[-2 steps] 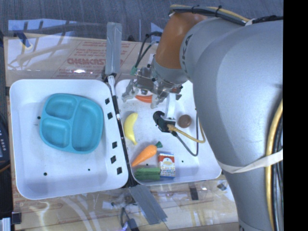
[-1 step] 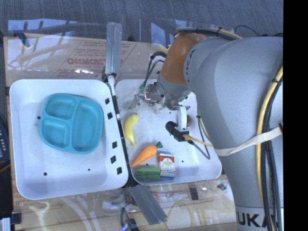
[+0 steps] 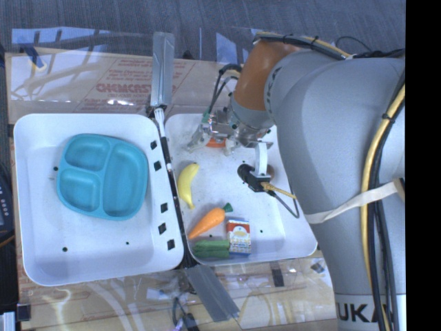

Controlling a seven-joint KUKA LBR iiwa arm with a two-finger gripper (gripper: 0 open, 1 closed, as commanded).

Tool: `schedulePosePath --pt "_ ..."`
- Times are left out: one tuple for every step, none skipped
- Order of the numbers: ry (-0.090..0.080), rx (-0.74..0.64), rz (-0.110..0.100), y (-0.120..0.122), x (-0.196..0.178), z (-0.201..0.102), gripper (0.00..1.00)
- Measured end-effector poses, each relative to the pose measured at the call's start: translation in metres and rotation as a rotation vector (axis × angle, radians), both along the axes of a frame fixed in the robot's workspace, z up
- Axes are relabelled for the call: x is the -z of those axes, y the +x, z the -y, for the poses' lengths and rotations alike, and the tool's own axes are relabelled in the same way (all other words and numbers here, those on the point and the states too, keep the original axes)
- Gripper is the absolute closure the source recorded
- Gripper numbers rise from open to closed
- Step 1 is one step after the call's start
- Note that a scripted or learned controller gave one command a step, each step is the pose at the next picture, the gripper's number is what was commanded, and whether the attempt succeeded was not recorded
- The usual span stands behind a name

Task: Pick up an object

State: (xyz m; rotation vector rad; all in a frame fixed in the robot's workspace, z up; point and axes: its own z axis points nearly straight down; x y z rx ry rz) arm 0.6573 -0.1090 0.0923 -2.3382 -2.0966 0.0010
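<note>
**Barely begun: end effector lowered into the right bin, nothing lifted**

Seemingly, the task is caught at its approach stage. The end effector [image 3: 222,133] is seen low over the far end of the right bin [image 3: 293,234], where a small orange-red object [image 3: 216,143] is glimpsed just beneath the metal parts. Whether that object is pinched cannot be told (the wrist and its cabling crowd the spot), and whether the end effector is spread or pressed together cannot be told either.

The other candidates are left lying on the bin floor. A banana [image 3: 187,183] is found near the bin's left wall, about midway along it. Nearer to the camera, a carrot [image 3: 208,221] is laid at a slant, with a small carton [image 3: 238,236] just to its right and a green vegetable [image 3: 210,249] against the near wall, touching or almost touching the carton. A black item with a yellow-tipped lead [image 3: 256,178] is seen near the arm, probably part of the rig.

In the left bin [image 3: 34,254] a blue divided plate [image 3: 103,175] is set, well apart from the action.

Judged from this, nothing is shown raised clear of the bin; a secure grip and the lift itself are still to be demonstrated.
</note>
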Motion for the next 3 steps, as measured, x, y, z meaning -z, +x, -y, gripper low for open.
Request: schedulePosePath --pt "0.002 -0.113 -0.003 -0.087 0.001 0.000 0.00" --pt "0.002 -0.218 -0.002 -0.163 0.001 -0.008 0.00" --pt "0.001 -0.220 0.000 -0.162 -0.009 -0.008 1.00"
